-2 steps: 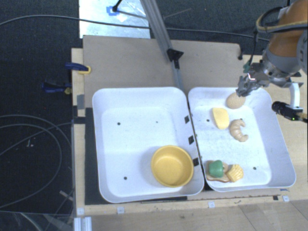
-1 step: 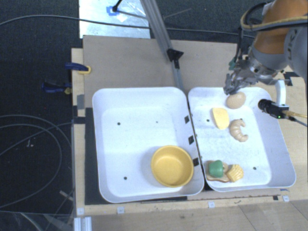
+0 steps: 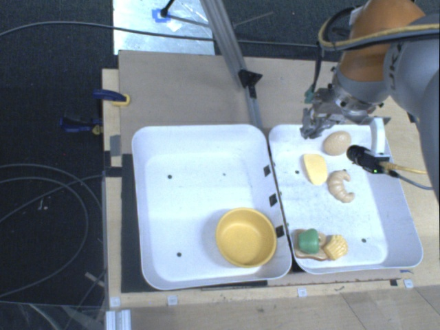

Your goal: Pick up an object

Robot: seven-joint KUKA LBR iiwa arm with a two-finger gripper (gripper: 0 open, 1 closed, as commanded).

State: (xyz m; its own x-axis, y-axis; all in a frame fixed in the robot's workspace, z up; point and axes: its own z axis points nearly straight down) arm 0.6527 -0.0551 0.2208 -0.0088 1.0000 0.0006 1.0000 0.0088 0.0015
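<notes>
No legible text, labels, brand marks, numbers or signs anywhere: none on either white bin, on the items lying in them, on the arm, or on the desk surface.

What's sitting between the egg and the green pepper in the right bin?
In the camera view, a yellow wedge and a croissant lie between the egg and the green pepper.
</notes>
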